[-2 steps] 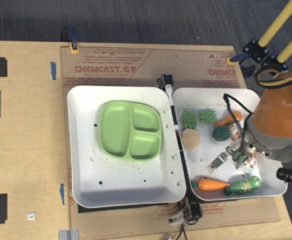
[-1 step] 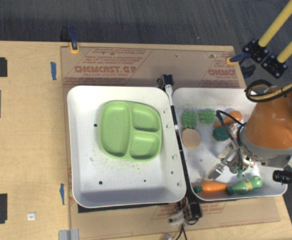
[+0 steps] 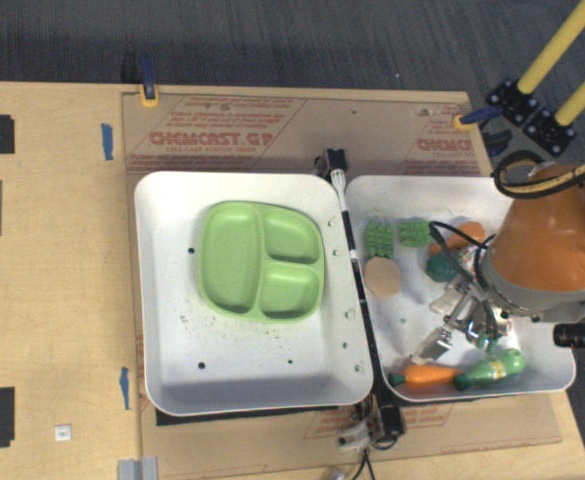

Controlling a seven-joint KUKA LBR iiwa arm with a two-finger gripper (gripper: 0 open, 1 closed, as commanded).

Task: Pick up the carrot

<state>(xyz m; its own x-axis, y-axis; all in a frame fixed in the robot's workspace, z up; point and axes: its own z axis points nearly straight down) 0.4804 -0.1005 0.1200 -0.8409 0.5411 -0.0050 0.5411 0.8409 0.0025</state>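
Lower right of frame: my metal two-finger gripper (image 3: 450,336), grip state impossible to tell, hovers just above the small orange carrot (image 3: 425,375), not yet lifted from the shallow white right-hand bin (image 3: 544,381).

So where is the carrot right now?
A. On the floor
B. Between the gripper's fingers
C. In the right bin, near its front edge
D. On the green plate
C. The carrot lies on the floor of the right bin near its front edge, below the gripper, not in it and not on the green plate.
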